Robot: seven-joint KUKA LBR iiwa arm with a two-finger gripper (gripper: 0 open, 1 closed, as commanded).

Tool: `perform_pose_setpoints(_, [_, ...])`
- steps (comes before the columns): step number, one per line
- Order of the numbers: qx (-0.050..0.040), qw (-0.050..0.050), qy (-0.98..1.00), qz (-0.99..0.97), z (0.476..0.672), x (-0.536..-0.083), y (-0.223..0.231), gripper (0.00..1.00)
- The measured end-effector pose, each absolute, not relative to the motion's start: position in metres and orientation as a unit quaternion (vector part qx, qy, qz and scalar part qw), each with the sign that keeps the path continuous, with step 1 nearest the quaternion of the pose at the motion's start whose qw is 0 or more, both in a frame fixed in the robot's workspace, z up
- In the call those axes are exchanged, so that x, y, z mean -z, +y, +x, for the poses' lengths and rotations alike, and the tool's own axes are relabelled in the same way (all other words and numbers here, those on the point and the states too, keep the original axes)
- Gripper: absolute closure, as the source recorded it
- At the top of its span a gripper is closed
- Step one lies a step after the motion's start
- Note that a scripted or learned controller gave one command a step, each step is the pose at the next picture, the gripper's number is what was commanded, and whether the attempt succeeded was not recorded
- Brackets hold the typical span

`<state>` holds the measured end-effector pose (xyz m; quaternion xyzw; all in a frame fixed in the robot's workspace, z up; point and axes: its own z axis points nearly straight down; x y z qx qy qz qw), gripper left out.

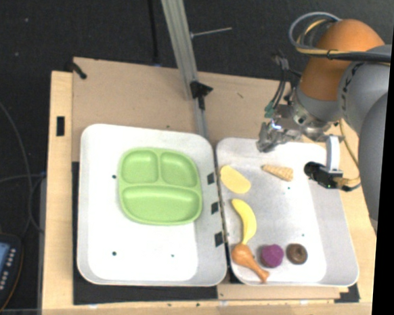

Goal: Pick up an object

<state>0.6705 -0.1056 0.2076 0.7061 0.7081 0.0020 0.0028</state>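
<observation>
The right bin (328, 218) holds several toy foods. A tan cone-shaped piece (278, 171) lies near its far edge, and a pale yellow slice (235, 180) sits at its left side. Below them lie a yellow banana (246, 220), an orange drumstick (249, 259), a purple ball (271, 255) and a brown ring (297, 254). My gripper (269, 139) hangs above the far left corner of this bin, up and left of the cone, with nothing seen in it.
The left bin (95, 247) carries a green divided plate (159, 186). A slanted metal pole (184, 57) runs down to the gap between the bins. The bench's bare tan board (120, 93) lies behind both bins.
</observation>
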Motion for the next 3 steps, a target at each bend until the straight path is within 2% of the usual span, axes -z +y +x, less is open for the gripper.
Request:
perform_pose_setpoints(1, [-0.0017,0.003,0.708,0.706,0.667,-0.253,-0.108,1.0])
perform_pose_setpoints(3, [-0.0004,0.0,0.709,0.705,0.626,-0.252,-0.009,1.0])
